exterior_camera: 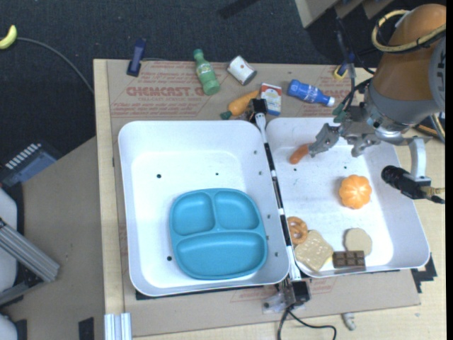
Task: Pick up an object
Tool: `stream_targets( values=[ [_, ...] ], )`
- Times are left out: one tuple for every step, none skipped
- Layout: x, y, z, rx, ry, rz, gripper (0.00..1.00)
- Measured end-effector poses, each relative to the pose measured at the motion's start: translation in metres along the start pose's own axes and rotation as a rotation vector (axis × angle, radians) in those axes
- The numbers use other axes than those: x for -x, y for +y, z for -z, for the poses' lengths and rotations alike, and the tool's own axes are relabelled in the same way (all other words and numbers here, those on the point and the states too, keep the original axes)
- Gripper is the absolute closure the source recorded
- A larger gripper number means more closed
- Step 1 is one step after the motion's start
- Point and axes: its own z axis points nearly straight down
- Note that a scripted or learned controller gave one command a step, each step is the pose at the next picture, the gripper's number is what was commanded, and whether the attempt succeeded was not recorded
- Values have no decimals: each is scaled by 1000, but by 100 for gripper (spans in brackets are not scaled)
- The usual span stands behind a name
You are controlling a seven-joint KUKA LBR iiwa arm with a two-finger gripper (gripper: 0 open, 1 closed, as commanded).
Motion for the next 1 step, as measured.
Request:
stream_targets(
  values=[
    [64, -50, -20, -2, 0, -2, 0]
  ],
)
